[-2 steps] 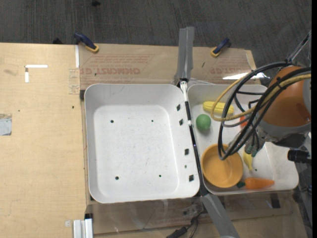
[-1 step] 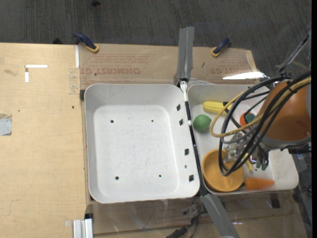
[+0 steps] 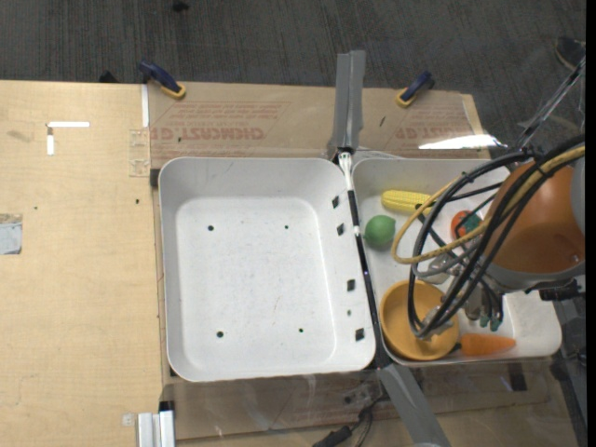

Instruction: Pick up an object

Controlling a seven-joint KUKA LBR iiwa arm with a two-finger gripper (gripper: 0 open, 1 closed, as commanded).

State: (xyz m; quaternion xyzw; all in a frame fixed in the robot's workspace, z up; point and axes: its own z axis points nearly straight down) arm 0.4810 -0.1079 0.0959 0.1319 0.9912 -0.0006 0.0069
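1. Arm (image 3: pixel 545 222) reaches over the right bin (image 3: pixel 540 347); cables hide its gripper, so jaw state cannot be told.
2. Corn cob (image 3: pixel 403 200) near bin's far edge, long axis left-right.
3. Green ball (image 3: pixel 379 231) by the left wall.
4. Yellow bowl (image 3: pixel 410 319) at near-left corner; carrot (image 3: pixel 486 345) along the near edge.

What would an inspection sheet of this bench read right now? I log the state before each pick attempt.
Surface: wooden bench bearing left bin and right bin.
Job's things: in the right bin, yellow corn, green ball, yellow bowl, orange carrot, a small orange-red item partly hidden.
Clutter: cardboard sheet behind the bins, held by two clamps.
Grippers: gripper low over the right bin, tangled behind cables.
Cables: black and yellow loops over the right bin.
Surroundings: dark floor.
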